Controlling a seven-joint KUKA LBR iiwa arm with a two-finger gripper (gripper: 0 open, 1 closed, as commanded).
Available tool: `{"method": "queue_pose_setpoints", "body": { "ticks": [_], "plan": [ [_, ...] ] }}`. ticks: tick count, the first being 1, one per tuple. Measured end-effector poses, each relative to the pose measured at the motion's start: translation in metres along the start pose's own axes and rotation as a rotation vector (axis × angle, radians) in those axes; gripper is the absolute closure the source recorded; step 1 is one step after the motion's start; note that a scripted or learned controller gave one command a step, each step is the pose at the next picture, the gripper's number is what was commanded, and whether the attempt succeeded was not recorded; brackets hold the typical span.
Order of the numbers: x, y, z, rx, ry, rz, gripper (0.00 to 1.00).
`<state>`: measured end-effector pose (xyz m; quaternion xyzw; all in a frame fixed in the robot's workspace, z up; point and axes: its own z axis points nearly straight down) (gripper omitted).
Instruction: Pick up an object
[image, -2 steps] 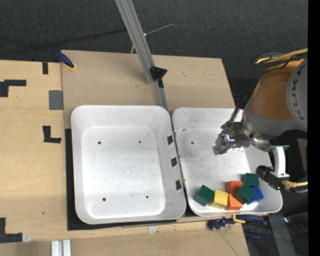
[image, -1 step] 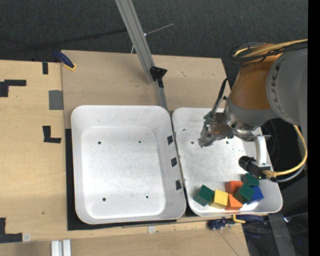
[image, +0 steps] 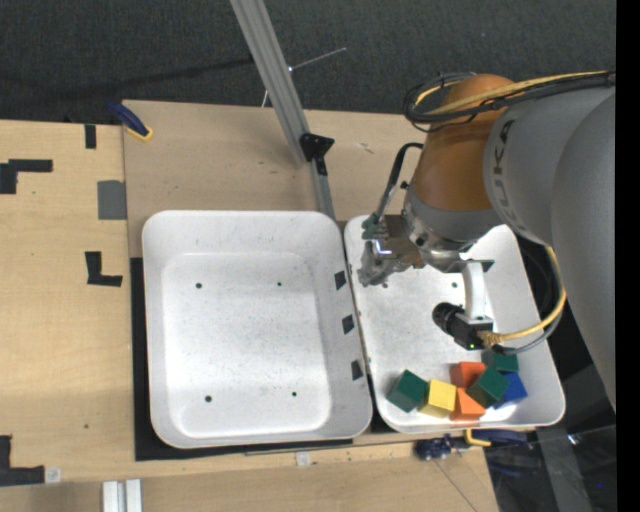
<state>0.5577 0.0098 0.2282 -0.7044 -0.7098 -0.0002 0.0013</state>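
Metal two-finger gripper (image: 376, 262) hovering over the right white bin (image: 400, 320), far-left part; finger state impossible to tell. Small coloured blocks (image: 455, 392) clustered well apart, at the near-right corner.

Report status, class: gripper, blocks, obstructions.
Gripper over right bin, far end, carrying nothing visible. Blocks clustered at near end. Path unobstructed.

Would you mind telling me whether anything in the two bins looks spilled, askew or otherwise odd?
Nothing looks spilled or damaged. The blocks are bunched untidily in the near corner of the right bin, some tilted against each other, while the gripper sits at the bin's far left side, away from them.
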Motion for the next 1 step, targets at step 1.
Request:
{"method": "queue_pose_setpoints", "body": {
  "ticks": [1],
  "plan": [
    [0.0522,0.0124,0.0052,0.0,-0.001,0.001,1.0]
  ]
}}
